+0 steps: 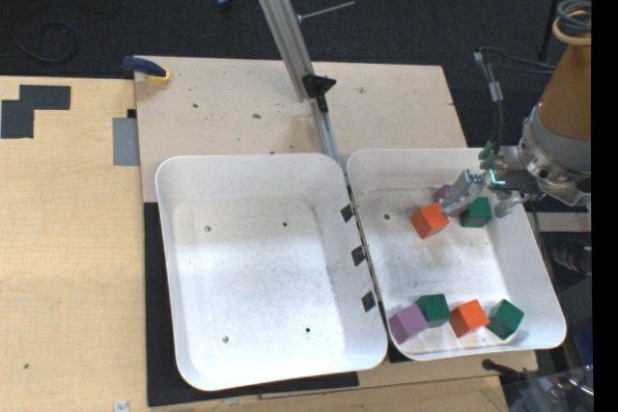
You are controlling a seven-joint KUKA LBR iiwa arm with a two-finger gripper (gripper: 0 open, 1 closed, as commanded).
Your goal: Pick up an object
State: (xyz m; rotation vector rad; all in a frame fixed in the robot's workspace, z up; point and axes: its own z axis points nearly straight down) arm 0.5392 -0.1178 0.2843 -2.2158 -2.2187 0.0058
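Note:
My gripper hangs over the upper part of the right bin, reaching in from the right. Directly below it sits a green cube, so close that I cannot tell whether they touch. An orange cube lies just left of the green one. Behind them, partly hidden by the gripper, a purple block peeks out. Along the bin's front edge lie a purple cube, a green cube, an orange cube and another green cube.
The left bin lies beside the right one, joined by black clips. A slanted aluminium post rises behind the bins. A blue-and-yellow clamp sits at the bench's far left corner.

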